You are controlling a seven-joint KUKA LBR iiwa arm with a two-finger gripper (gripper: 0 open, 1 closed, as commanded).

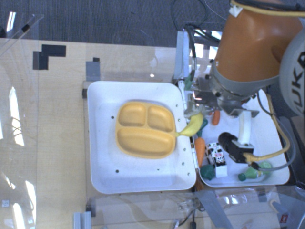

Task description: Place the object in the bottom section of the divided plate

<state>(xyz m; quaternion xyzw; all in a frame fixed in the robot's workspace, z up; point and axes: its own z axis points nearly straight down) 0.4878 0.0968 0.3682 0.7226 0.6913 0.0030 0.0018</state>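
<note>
Closest to me, in the right white bin (265, 128), I'm seeing a small green piece (246, 176) by the near wall. To its left a dark-green chunk (207, 171) is sitting against a little white box w/ black marks (218, 157). An orange carrot (199, 149) is lying just behind the chunk, along the bin's left wall.

In the left white bin (102, 128) I'm looking at the yellow plastic divided plate (119, 128). Its long bottom section (145, 143) is facing me, w/ two smaller sections on the far side.

The task obj, a yellow banana (193, 125), is sitting outside the plate, across the seam btwn the two bins. Its thin end is pointing at the plate's right rim, v. close; I can't tell whether it's touching. A small orange-red item (215, 117) is lying just right of the banana.

The gripper (199, 98) is hovering directly behind and above the banana, over the seam. I can't tell whether it's spread or pressed together, or whether it's got the banana at all. Farther back, the orange-and-grey arm (248, 37) is looming over the right bin's far end.
</note>
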